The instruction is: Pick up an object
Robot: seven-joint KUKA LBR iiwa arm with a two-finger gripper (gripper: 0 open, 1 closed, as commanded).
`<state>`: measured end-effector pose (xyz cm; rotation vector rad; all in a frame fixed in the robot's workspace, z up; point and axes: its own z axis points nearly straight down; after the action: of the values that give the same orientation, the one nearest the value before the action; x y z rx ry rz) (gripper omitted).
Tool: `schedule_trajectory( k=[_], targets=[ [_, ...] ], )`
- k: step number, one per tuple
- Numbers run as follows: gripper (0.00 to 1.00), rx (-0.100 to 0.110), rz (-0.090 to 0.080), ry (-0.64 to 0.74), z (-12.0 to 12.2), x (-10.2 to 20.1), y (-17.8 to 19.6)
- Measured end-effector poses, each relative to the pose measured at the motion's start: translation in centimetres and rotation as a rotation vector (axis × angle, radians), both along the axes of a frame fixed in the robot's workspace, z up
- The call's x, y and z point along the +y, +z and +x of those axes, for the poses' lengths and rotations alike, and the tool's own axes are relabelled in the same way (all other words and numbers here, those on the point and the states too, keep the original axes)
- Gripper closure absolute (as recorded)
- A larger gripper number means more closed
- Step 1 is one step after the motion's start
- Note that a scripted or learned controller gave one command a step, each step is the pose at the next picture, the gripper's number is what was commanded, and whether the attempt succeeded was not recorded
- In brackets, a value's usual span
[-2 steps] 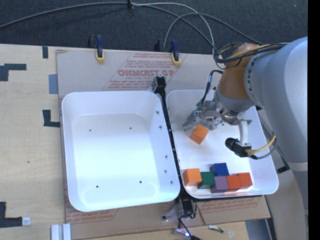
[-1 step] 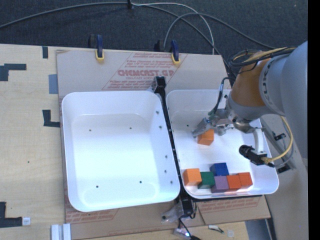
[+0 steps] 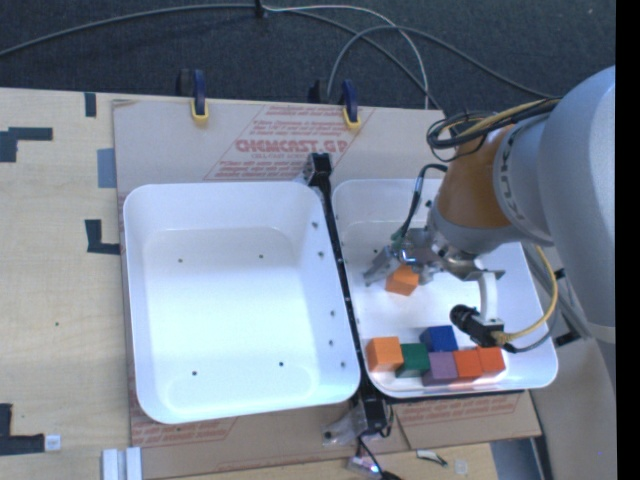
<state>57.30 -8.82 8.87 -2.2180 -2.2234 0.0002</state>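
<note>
My claw [image 3: 397,264] hangs in the right shallow white plastic bin [image 3: 540,368] with a small orange cube [image 3: 402,282] at its fingertips; whether it grips, I cannot tell. The lift remains undone; the other coloured blocks [image 3: 436,358] lie near the front wall.

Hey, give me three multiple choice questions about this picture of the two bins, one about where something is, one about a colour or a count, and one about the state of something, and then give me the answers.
1. Where are the blocks?
A. left bin
B. right bin
C. on the bench

2. What colour is the block nearest the gripper?
A. orange
B. blue
C. green

3. How does that block lie?
A. stacked on the row
B. apart from the row
C. outside the bins

Answers:
1 B: every block sits in the right bin.
2 A: it is plainly orange.
3 B: white floor separates it from the row of blocks at the near wall.
</note>
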Motion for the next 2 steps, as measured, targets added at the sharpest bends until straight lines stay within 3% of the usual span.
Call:
schedule_trajectory(
  k=[1, 2],
  targets=[
    [1.0, -0.001, -0.001, -0.002, 0.0, -0.2, 1.1],
    [1.0, -0.009, 0.002, 0.007, 8.7, 10.4, 10.4]
  ],
)
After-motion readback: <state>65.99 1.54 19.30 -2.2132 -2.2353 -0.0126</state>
